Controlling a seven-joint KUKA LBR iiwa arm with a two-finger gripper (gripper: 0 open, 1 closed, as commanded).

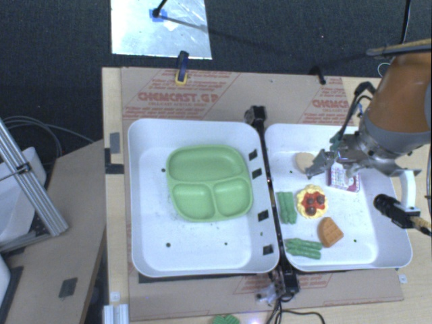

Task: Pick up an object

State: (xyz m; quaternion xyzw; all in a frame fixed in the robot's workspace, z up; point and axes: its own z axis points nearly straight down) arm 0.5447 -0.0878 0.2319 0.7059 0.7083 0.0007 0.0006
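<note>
White bins sit side by side on the bench; the left bin (145,248) carries a green tray (206,182), the right bin (388,248) the small toy foods. The arm (405,100) hangs over the right bin, with the pincer (335,159) low above a pink packet (343,178), beside a beige piece (304,160). I cannot tell if it is apart or together. I judge it is the approach step: next it must descend and close on one item, maybe the packet.

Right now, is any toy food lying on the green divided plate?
No. The green divided plate in the left bin bears nothing.
</note>
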